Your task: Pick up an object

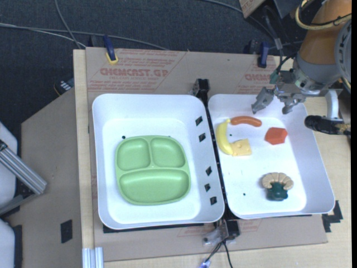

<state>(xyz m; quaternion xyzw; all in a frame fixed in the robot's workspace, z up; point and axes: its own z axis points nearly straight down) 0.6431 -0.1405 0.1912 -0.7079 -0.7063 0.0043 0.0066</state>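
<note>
My gripper [275, 104] hangs open above the far edge of the right bin [318, 166], its two fingers spread with nothing between them. Just below and left of it lies an orange sausage [246, 121]. A red block [275, 135] sits directly below the gripper, further into the bin. A yellow banana [222, 138] and a yellow cheese wedge [241, 148] lie together at the bin's left side. A tan and teal toy [277, 185] rests near the front.
The left bin [103, 149] holds a green divided plate [152, 170]. A black divider with clips [207, 149] runs between the bins. Clamps and cables sit at the bench's far edge, beyond the gripper.
</note>
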